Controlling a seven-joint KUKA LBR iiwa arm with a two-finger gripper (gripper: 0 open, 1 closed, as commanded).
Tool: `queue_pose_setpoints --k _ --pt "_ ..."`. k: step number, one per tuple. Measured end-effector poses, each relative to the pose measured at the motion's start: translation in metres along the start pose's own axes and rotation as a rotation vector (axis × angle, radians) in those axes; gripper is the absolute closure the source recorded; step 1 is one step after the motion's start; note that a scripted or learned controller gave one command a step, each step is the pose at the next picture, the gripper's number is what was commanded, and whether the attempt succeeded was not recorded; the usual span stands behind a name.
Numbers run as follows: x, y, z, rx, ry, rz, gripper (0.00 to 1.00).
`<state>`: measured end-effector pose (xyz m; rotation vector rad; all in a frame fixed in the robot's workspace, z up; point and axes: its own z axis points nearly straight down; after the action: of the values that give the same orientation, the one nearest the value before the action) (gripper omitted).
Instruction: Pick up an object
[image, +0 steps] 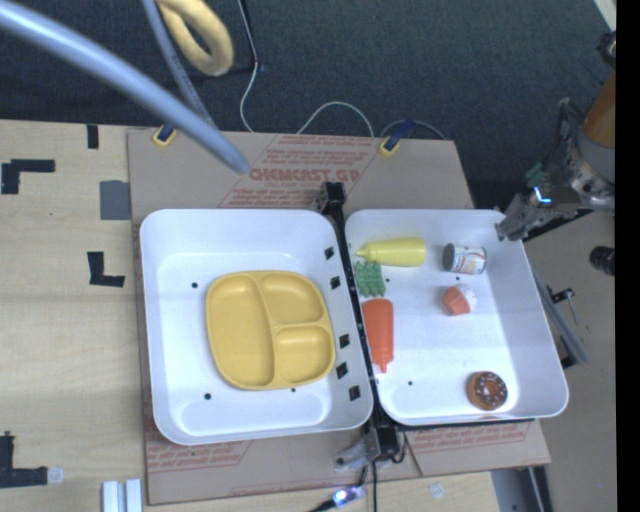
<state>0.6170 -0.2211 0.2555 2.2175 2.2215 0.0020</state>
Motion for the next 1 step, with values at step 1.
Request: queue_pose_setpoints --k 1 --pt "0.0535 -0.0157 -0.0059 0.004 0.002 -0.002 1.00"
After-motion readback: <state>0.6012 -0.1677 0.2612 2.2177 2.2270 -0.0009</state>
